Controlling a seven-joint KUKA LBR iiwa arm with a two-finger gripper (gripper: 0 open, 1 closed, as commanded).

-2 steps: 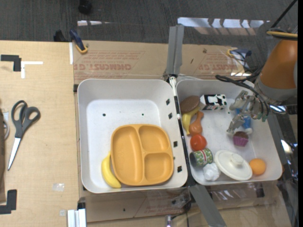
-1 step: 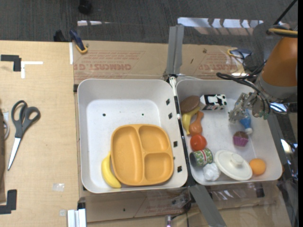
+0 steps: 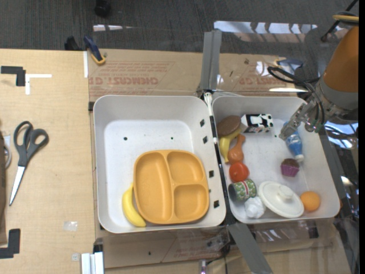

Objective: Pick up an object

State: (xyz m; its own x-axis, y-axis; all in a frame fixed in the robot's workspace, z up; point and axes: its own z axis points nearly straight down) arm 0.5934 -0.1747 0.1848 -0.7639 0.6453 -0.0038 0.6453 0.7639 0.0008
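My gripper [image 3: 297, 130] hangs over the right bin [image 3: 328, 170] near its far right side, open, with nothing between its fingers. A small blue bottle [image 3: 295, 147] lies just below the fingertips, on the bin floor. Around it lie a purple cupcake toy [image 3: 290, 167], a black-and-white toy [image 3: 257, 122], a brown burger toy [image 3: 229, 125], an orange carrot [image 3: 236, 148], a red tomato [image 3: 239, 170], a green can [image 3: 243, 189], a white lid [image 3: 280, 198] and an orange [image 3: 310, 201].
The left bin [image 3: 108, 153] holds an orange divided plate [image 3: 171, 186] with a banana [image 3: 130, 208] tucked under its left edge. Scissors [image 3: 24, 147] lie on the bench at far left. Cables trail beside the arm at the right.
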